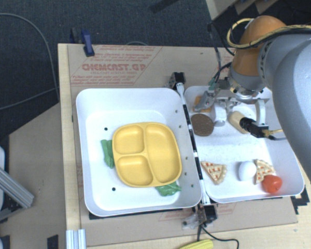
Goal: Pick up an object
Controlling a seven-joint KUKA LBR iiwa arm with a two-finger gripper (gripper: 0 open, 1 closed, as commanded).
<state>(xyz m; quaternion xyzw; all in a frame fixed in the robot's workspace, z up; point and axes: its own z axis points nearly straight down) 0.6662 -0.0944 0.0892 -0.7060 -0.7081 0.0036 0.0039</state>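
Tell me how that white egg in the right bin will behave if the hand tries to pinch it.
The white egg looks smooth and rounded, so it may slip from a pinch. Lying on the flat floor of the right bin, it would probably roll if nudged. The waffle slice beside it might stop it rolling that way.

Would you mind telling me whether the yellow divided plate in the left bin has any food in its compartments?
Empty. All three compartments of the yellow divided plate show bare yellow; the green pieces lie outside it on the left bin floor.
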